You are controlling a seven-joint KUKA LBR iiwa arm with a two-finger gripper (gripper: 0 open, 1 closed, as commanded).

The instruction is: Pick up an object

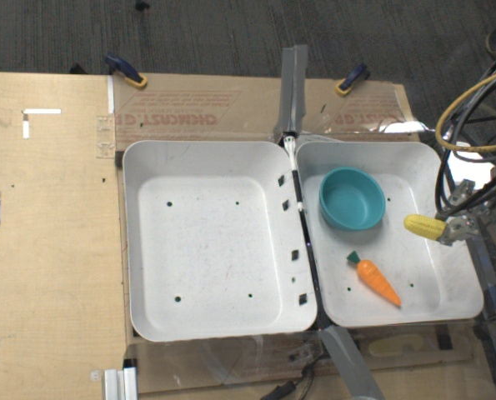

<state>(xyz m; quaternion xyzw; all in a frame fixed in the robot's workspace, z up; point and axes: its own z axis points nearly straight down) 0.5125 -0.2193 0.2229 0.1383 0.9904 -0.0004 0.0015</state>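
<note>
A yellow corn cob [423, 226] lies across the right side of the right bin [414, 152], and its right end meets my gripper [454, 229]. The gripper reaches in over that bin's right rim, with most of the arm beyond the frame edge. Whether the cob rests on the bin wall or hangs above it is unclear. A teal bowl [353, 198] stands upright in the bin's back left part. An orange carrot [378, 282] with a green top lies on the bin floor, in front of the bowl and left of the gripper.
The left bin [206, 315] sits beside the right one, joined to it by a grey divider bar [294, 98]. Two clamps [127, 71] hold cardboard behind the bins. Yellow and black cables [468, 115] loop at the right. Bare wooden bench [47, 223] lies to the left.
</note>
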